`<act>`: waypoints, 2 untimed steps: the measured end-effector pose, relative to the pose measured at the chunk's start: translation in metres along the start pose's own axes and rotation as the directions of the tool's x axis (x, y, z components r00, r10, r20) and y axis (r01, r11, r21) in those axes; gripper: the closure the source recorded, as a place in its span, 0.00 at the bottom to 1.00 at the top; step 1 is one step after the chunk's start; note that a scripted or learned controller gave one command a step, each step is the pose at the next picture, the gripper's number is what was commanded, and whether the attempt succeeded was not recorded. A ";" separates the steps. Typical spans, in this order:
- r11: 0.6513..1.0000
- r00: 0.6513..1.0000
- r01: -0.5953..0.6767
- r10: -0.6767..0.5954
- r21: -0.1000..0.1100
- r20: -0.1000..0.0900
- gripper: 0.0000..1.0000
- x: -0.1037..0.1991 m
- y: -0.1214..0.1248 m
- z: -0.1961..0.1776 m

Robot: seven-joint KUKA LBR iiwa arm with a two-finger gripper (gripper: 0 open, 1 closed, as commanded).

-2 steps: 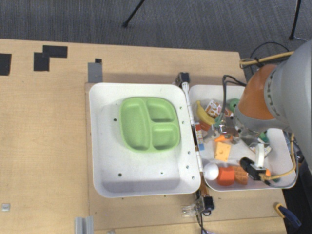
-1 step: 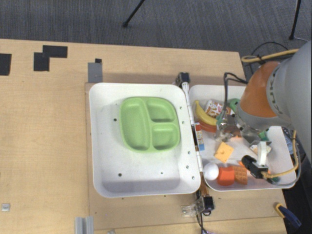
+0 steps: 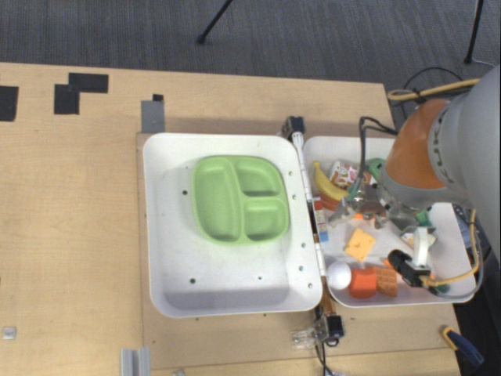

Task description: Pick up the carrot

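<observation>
The gripper (image 3: pixel 366 204) is down inside the right bin (image 3: pixel 344 142), near the middle of it, hanging from the grey arm (image 3: pixel 473 143) with its orange band (image 3: pixel 415 151) that comes in from the right. From where I stand the metal end is a dark tangle against the white floor of the bin, and I cannot tell whether it is open or closed; I can see nothing held in it.

Just below the gripper lies a yellow wedge of cheese (image 3: pixel 360 245), flat on the floor of the bin and clear of the metal. To the gripper's upper left a banana (image 3: pixel 325 182) curves along the bin's left wall, with a small red and white packet (image 3: pixel 342 171) beside it and a green thing (image 3: pixel 376 165) partly tucked under the arm.

The carrot (image 3: pixel 387 282), as far as I can make it out, is the lumpy orange piece at the near edge of the right bin, well apart from the gripper. It touches a red-orange cylinder (image 3: pixel 362 282) on its left, and left of that a white ball (image 3: pixel 339 274) sits in the near left corner of the bin.

The left bin (image 3: pixel 180 276) lies alongside, the two rims meeting in the middle. A green plate (image 3: pixel 239 198) with three sections rests in it, a little toward the far side.

Both bins sit on a pale wooden bench (image 3: pixel 70 225) that has a few black patches (image 3: pixel 78 91) at its far left, and beyond the bench is grey carpet (image 3: pixel 313 22)
</observation>
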State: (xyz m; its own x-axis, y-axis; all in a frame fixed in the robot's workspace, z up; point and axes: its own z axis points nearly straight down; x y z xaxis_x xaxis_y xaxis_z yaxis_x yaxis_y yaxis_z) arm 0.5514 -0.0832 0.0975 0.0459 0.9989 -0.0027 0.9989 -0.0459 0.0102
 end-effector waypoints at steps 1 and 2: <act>0.997 0.997 0.075 -0.075 0.006 -0.002 0.00 0.001 0.059 0.013; 0.992 0.995 0.101 -0.098 0.082 -0.031 0.00 -0.016 0.096 0.017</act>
State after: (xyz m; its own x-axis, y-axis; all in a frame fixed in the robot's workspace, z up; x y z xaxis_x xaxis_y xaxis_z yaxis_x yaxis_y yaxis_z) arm 0.6467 -0.1032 0.0812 -0.0529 0.9982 0.0272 0.9959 0.0548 -0.0722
